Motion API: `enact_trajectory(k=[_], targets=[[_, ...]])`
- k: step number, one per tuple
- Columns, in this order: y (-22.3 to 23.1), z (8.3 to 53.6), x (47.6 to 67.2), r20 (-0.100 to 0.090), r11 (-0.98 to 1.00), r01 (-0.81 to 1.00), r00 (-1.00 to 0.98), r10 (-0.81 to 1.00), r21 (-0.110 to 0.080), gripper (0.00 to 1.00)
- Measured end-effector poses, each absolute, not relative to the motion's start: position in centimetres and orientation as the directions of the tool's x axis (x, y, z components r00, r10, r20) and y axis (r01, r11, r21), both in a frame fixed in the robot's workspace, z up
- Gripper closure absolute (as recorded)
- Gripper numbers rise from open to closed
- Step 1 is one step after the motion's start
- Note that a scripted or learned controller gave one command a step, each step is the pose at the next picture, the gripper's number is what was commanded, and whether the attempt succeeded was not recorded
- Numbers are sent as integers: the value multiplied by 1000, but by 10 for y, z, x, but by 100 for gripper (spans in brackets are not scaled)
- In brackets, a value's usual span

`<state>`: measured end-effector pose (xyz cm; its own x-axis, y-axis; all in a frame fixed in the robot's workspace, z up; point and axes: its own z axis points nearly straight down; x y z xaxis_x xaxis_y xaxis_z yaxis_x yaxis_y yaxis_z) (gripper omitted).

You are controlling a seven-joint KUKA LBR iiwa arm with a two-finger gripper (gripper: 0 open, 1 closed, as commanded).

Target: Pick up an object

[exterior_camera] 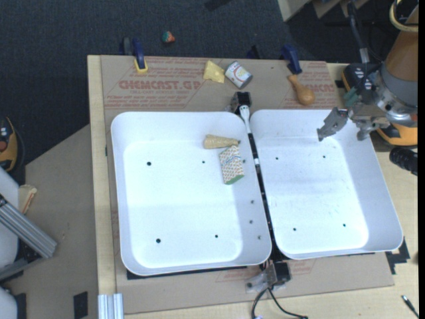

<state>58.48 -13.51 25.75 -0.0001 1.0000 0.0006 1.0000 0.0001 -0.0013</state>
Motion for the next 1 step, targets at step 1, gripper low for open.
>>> enact_trajectory(k=[1], targets=[[-7, 313, 596, 4, 15, 1000, -15, 1000, 9, 0]])
